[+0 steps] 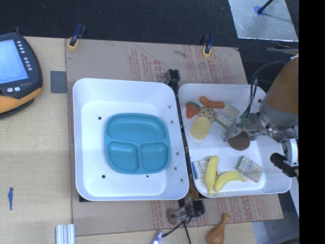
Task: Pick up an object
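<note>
Left bin point(86, 136): centre taken up by a blue divided plate point(137, 142); a bare white margin is left around it on all sides.

Right bin point(277, 184): crowded. Bananas point(219, 175) and a patterned packet point(249, 168) are set along the near edge, a carrot point(212, 103) and yellow lemon point(200, 128) at the far left. A small bare patch is left mid-bin, beside the brown disc point(238, 142).

Brown disc point(239, 142) lies flat mid right bin point(274, 187), right of the yellow lemon point(200, 128), centre-right of frame.
</note>
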`<state>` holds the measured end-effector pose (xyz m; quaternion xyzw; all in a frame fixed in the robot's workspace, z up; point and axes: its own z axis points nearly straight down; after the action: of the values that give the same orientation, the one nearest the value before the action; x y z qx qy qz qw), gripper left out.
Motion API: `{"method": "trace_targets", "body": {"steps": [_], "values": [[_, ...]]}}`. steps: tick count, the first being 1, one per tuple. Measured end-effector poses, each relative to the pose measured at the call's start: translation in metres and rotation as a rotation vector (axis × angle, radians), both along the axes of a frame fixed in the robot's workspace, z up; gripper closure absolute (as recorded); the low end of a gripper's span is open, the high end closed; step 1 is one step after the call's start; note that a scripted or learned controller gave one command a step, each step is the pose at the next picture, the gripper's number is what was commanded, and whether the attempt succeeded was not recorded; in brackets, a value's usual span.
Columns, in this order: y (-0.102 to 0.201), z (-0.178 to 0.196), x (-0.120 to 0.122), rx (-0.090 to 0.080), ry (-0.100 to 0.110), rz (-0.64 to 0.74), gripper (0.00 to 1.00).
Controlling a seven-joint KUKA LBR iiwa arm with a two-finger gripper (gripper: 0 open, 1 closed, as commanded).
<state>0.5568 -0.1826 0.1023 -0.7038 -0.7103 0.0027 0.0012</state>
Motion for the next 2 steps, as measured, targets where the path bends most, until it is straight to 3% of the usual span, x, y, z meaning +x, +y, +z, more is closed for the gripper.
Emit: {"method": "trace_targets", "body": {"steps": [1,2], "values": [[-0.0009,0.0101,0.0,-0.002,0.001,0.003,1.0],[-0.0009,0.01,-0.0001,-0.002,0.001,0.004,0.0]]}}
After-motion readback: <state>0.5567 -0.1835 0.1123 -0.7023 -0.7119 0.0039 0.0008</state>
